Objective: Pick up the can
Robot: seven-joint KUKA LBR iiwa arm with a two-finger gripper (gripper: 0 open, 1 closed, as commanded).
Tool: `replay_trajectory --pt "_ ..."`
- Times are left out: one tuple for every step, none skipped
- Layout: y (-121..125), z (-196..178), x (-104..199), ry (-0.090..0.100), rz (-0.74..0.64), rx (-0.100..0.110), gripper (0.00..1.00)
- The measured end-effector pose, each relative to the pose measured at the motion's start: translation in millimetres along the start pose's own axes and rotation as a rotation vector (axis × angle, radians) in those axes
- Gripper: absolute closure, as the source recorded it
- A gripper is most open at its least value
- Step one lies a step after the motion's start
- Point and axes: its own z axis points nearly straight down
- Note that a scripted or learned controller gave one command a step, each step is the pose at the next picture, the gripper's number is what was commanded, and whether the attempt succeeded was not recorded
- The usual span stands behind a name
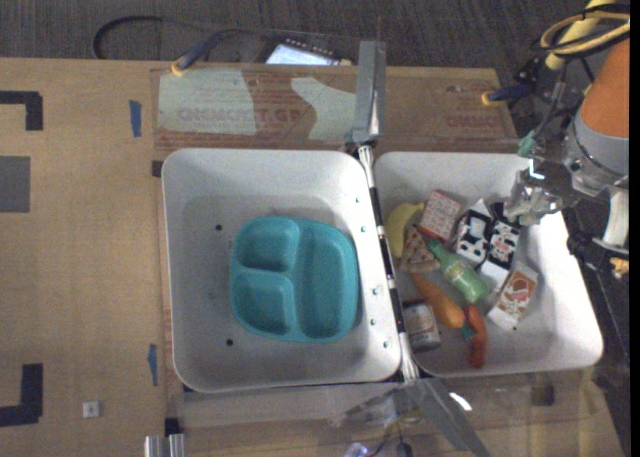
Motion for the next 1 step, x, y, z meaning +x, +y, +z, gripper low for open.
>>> replay_trajectory --pt "-4.4 -78.8 67.3 0.000 0.361 -0.002 1.00"
